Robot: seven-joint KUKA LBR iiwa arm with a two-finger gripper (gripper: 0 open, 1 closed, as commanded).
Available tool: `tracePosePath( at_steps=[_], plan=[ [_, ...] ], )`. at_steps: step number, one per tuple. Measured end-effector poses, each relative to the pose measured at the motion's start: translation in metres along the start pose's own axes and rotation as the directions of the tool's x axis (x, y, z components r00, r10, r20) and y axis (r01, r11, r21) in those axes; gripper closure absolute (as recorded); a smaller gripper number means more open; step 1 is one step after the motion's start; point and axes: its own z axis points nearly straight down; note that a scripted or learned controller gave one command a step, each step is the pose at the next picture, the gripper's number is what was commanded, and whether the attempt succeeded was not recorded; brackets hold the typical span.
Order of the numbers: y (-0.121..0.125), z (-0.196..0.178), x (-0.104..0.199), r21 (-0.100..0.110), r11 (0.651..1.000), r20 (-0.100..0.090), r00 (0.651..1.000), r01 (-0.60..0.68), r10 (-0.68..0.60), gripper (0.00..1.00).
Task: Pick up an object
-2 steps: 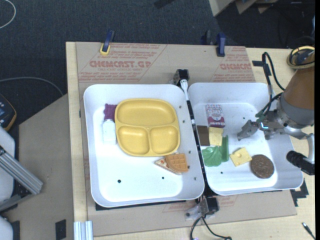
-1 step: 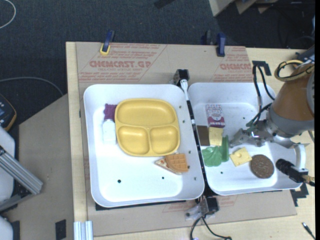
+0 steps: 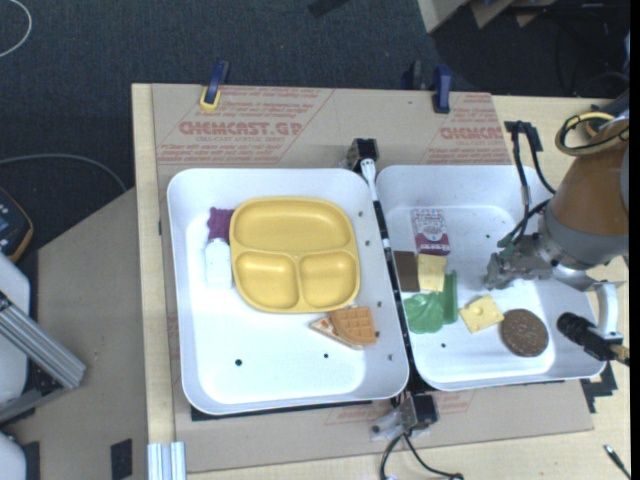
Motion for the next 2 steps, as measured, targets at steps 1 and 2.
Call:
tracePosePath(
  at_steps=[1,2],
  plan=[
    [0.004,-0.056,-0.011,-0.007,1.0,0.004,1.0,0.0,0.0,1.0],
    [0.005,-0.118,-0.019,-0.008,1.0,0.004,1.0,0.001,-0.001,1.0]
  ],
)
